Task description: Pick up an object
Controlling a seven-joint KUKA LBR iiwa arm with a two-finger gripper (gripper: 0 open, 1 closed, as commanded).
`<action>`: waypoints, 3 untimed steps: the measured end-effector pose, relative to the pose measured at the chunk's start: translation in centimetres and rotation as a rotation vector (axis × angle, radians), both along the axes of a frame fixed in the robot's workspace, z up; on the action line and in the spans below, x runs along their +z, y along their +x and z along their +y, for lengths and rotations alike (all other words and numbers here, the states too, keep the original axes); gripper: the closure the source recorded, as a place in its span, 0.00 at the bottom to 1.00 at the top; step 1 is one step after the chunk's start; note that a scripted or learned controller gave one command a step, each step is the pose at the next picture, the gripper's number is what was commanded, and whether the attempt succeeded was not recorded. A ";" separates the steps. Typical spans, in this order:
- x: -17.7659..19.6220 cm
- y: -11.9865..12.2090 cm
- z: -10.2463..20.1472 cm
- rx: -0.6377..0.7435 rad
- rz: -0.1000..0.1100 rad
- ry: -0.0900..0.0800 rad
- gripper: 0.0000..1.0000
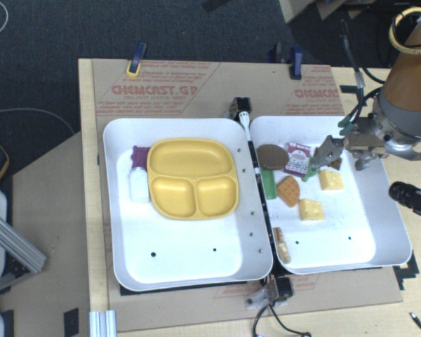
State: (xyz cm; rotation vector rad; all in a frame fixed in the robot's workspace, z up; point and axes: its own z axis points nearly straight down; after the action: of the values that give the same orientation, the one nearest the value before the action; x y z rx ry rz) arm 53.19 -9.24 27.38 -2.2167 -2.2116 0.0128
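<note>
The claw (328,154) hangs low over the right bin (379,253), near its upper middle; from this slanted view I cannot tell whether it is open or closed, and nothing shows plainly between its tips. This looks like the approach step: it is coming onto a target, not yet lifting.

Just left of the claw lies a small pink packet (297,157), likely the thing aimed at. Its long axis seems to run up and down the view, tilted slightly. Just below the claw sits a pale yellow cube (330,180), and further down a second one (311,209).

Next, the claw probably needs to settle squarely over one item, across its short side, without nudging its neighbours.

Left of the packet are a brown disc (271,156), a green stick (268,184) and an orange waffle piece (288,190). The left bin (189,255) on the worktop (98,104) holds a yellow divided tray (192,177).
</note>
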 end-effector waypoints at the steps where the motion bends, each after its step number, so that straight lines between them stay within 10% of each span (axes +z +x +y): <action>1: 0.6 0.2 0.0 0.002 -0.013 -0.001 0.00; 3: -10.2 0.1 -0.4 0.001 -0.005 0.001 0.00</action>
State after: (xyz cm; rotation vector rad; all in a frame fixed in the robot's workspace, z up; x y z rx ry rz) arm 53.33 -9.63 17.15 -2.2174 -2.2155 0.0059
